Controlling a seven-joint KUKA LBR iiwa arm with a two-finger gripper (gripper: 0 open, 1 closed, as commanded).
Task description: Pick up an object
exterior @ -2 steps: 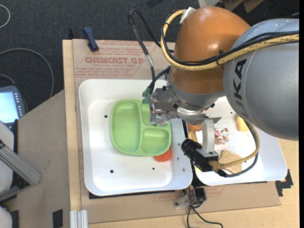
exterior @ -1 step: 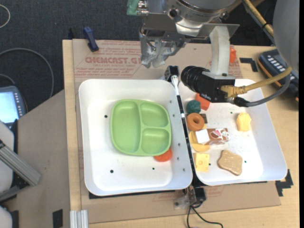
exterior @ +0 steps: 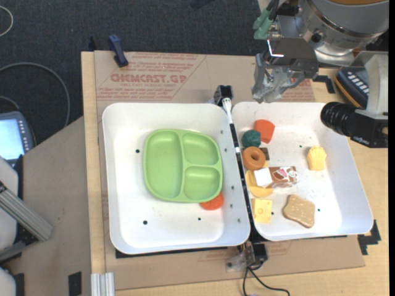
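From my station, the hand (exterior: 270, 91) hangs over the far rim of the right bin (exterior: 352, 193); I cannot tell how far it is parted, and I see nothing held. The nearest candidate, an orange-red block (exterior: 265, 129), lies just toward the camera from it, resting in the bin beside a dark teal piece (exterior: 251, 139). It looks small, chunky and matte, with no marked long axis.

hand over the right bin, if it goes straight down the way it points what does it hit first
Probably bare floor at the far edge of the right bin, or its rim. The hand points down there; the orange-red piece lies nearer the camera. Depth is unclear.
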